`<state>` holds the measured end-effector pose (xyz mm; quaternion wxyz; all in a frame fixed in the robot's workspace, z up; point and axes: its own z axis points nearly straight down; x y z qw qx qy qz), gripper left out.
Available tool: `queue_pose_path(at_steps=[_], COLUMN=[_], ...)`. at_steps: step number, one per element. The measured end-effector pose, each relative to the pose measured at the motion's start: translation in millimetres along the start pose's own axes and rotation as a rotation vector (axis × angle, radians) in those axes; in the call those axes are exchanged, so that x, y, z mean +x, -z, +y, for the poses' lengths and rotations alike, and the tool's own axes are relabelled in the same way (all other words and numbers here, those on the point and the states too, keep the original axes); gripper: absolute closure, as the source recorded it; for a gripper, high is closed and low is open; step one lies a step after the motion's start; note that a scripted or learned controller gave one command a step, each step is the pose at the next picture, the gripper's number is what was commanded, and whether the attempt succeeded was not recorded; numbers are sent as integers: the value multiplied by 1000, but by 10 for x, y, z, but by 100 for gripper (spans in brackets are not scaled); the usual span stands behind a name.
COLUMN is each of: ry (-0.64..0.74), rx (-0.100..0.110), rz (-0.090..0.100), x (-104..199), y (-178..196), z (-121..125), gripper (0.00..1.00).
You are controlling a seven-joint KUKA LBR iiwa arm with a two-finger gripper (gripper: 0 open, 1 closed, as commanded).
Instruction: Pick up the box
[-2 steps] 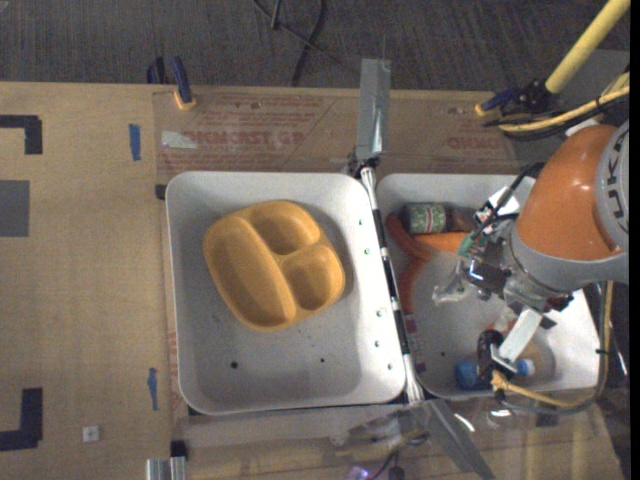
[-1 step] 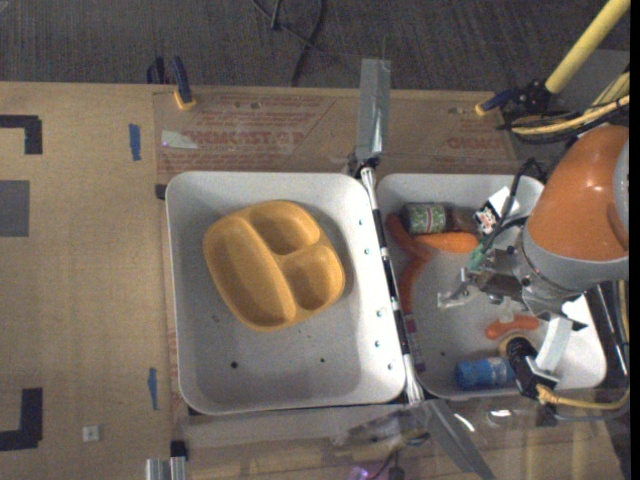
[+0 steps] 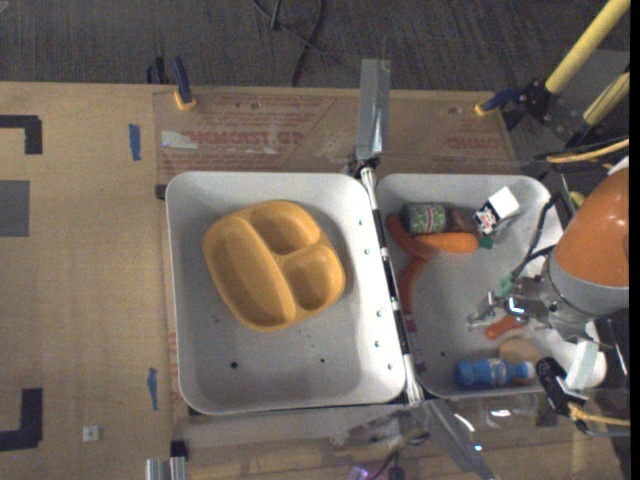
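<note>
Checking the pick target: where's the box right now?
In the camera view, the box lies in the right bin, at its far right corner, just right of the carrot and the green can.

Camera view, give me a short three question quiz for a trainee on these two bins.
1. True or false: the yellow divided tray lies in the right bin.
2. Which item lies nearest the right bin's near edge? A) blue bottle B) carrot C) small box
3. Fill in: the small box sits in the right bin's far ____ corner.

Key: 1 false, it lies in the left bin. 2 A. 3 right.
</note>
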<state>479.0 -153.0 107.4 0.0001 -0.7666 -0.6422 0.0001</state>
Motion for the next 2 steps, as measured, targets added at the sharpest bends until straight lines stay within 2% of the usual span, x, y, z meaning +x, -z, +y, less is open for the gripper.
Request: queue_pose_path(at_steps=[1,2], ry=[-3,-3], rx=[-1,-1], rz=[1,1], x=[-3,-4], y=[91,91], z=[0,-1], gripper=[100,0])
